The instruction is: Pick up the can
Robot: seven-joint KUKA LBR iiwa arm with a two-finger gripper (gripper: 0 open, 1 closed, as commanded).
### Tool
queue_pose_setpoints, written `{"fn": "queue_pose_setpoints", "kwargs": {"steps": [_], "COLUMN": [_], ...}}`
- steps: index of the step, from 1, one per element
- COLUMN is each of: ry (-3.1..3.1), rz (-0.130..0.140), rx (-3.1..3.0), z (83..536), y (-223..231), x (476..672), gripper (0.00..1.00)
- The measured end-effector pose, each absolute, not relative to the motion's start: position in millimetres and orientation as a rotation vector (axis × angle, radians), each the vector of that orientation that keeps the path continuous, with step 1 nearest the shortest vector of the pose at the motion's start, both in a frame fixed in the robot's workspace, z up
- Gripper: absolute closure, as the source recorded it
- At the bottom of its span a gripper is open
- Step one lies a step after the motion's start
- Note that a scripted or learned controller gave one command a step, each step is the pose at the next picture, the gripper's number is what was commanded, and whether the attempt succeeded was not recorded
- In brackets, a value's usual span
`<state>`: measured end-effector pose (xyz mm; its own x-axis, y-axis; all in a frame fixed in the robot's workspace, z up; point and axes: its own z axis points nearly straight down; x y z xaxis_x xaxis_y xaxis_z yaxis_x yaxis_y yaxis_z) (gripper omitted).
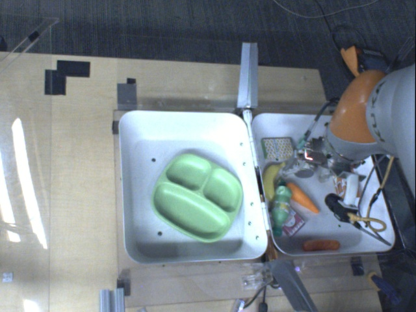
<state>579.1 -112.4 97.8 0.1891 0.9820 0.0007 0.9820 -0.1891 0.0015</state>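
Hovering over the right bin (383,236), gripper (311,163) state unclear, approaching; possibly needing descent beside the carrot (304,199) toward the can.

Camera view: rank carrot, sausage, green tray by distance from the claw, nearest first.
From the claw, in the right bin:
1. Carrot, just below the claw in the same bin.
2. Sausage, at that bin's bottom edge, farther down.
3. Green tray, in the left bin, across the divider, farthest.
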Motion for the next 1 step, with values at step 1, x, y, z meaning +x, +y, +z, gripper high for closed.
{"fn": "queue_pose_setpoints", "kwargs": {"steps": [1], "ry": [2.001], "rz": [0.010], "rx": [2.419], "z": [108.7], "y": [-110.9], "x": [581.0], "gripper": [1.00]}}
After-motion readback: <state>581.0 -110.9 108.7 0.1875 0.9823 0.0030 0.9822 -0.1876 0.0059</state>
